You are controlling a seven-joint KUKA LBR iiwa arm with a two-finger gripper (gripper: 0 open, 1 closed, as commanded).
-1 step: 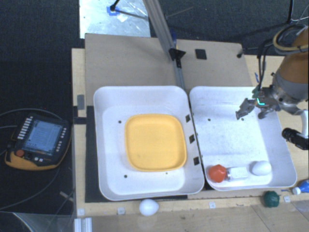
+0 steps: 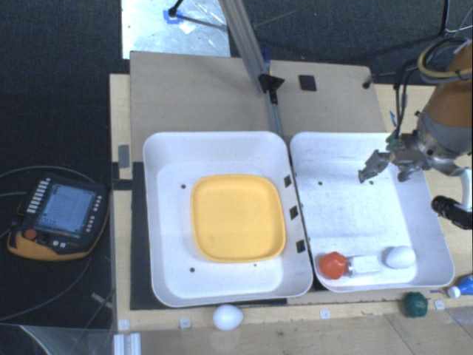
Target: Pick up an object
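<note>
we've got the gripper (image 2: pixel 387 166) hanging over the right bin (image 2: pixel 347 220), up toward its 2 o'clock corner, and its 2 dark fingers (image 2: pixel 369 167) stand spread apart with nothing between them. behind it, at 3 o'clock, we see the grey wrist and the orange band of the arm (image 2: pixel 447 117), with cables looping above it.

down at the bin's 6 o'clock edge, well apart from the gripper, 3 things sit in a row: a red-orange ball (image 2: pixel 332 265) at the left, a small white block (image 2: pixel 363 264) touching or just beside it, and a white egg-shaped object (image 2: pixel 400 257) at the right. none of them is in contact with the gripper.

swinging to 9 o'clock, the left bin (image 2: pixel 166 213) holds a yellow square plate (image 2: pixel 238 217), lying flat near its middle. the 2 bins touch along their shared edge, where a few small black clips show.

outside the bins, at 6 o'clock of the left one, a white egg (image 2: pixel 228 317) rests on the bench (image 2: pixel 199 95). at the right bin's 5 o'clock corner we spot a dark green ball (image 2: pixel 415 304) on the bench too. far out at 9 o'clock, a control pendant (image 2: pixel 59 214) with a lit screen lies on the dark floor.
</note>
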